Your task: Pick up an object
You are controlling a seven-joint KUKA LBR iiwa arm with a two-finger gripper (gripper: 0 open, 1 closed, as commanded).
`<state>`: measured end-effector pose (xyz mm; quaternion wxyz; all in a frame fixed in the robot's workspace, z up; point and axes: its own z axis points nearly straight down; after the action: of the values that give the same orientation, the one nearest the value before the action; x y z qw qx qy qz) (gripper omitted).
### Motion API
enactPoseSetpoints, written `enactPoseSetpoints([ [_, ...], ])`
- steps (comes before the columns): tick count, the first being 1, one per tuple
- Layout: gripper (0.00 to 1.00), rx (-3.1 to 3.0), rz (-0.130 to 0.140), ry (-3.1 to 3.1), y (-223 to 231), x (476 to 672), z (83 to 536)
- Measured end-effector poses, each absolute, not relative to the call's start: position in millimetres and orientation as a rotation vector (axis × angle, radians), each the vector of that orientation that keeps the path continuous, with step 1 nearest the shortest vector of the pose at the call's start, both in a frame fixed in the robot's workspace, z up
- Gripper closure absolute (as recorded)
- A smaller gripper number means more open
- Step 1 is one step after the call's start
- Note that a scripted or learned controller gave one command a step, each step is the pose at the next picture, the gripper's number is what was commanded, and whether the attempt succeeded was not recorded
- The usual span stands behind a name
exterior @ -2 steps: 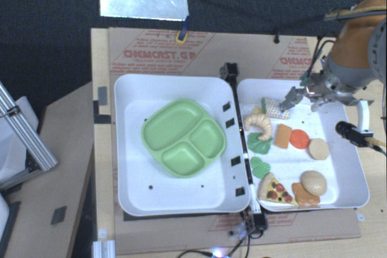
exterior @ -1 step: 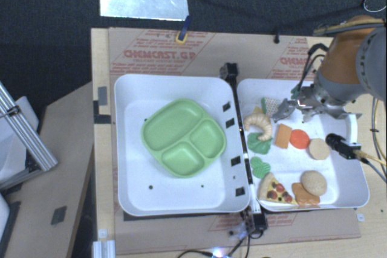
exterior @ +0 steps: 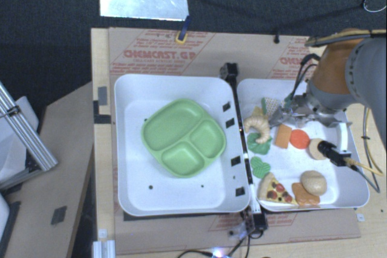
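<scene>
Over right bin (exterior: 354,190) | my gripper (exterior: 279,113) low by croissant (exterior: 256,124), far side | grip state: I cannot tell | step: reaching | next: settle squarely onto one toy

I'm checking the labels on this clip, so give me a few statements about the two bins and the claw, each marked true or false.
1. The green divided plate lies in the left bin. True.
2. The pizza slice lies on the green plate. False: it lies in the right bin, near its front left corner.
3. The claw is over the right bin. True.
4. The croissant lies in the left bin. False: it is in the right bin, close to the divider between the bins.
5. The red round piece sits beside an orange block. True.
</scene>
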<state>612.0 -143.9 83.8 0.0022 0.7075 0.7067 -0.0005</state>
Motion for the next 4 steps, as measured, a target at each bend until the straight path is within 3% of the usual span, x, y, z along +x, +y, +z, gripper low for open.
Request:
enactPoseSetpoints([
  [1, 1.0, 2.218, 0.004, 2.218, -142.5, 613.1, 95.9],
  [3, 1.0, 2.21, 0.007, 2.224, -136.9, 626.8, 207.8],
  [4, 1.0, 2.213, 0.004, 2.226, -136.7, 627.8, 225.6],
])
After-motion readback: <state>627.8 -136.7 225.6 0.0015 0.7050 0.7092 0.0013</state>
